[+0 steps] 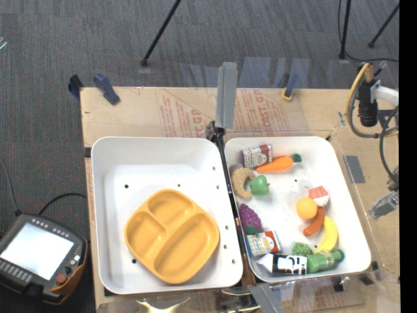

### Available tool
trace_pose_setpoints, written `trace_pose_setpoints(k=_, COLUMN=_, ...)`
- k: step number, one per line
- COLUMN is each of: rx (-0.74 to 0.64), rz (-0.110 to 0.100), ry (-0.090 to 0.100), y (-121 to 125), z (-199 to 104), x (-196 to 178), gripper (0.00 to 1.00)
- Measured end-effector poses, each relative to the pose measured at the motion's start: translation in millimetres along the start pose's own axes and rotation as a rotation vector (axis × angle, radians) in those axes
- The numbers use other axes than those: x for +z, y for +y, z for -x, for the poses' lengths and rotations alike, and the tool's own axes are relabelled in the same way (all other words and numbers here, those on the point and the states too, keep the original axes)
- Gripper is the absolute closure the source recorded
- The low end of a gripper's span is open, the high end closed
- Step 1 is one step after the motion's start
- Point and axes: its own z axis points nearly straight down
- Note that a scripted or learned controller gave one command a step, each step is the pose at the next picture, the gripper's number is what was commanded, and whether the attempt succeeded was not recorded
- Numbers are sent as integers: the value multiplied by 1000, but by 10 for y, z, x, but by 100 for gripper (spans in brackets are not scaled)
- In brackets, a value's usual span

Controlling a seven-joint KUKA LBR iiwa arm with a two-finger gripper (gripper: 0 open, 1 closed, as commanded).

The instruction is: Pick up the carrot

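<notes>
Jaws: whether they stand apart or together cannot be told from the camera view.

Red print runs across the brown cardboard sheet that covers the desk, but it cannot be read. In the right bin, a small can carries a red and white label, a little carton has a colourful printed face, and a dark bottle lying on its side bears a white label. The lettering on all three is too small to read.

The carrot lies flat at about 12 o'clock in the right bin. It is a smooth orange taper with a green tip pointing to 2 o'clock. The can sits just beside it at its 9 o'clock. A ring-shaped tan bagel and a glossy green fruit touch each other at the carrot's 7 o'clock. A knobbly purple bunch of grapes lies below them, near the bin's 9 o'clock wall. Toward 4 o'clock a round orange, a red sausage and a curved yellow banana cluster close together.

The left bin, of smooth white plastic, holds a yellow plate moulded into three compartments.

At 3 o'clock of the view, beside the desk, a yellow hose loops over a black cylinder.
</notes>
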Motion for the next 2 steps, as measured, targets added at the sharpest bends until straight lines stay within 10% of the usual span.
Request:
trace_pose_setpoints(k=1, rx=-202, rz=-6, ry=10, y=-243, z=-241, x=-1023, gripper=100)
trace_pose_setpoints(k=2, rx=-586, rz=-4, ry=5, y=-157, z=-193, x=-1059, gripper=100)
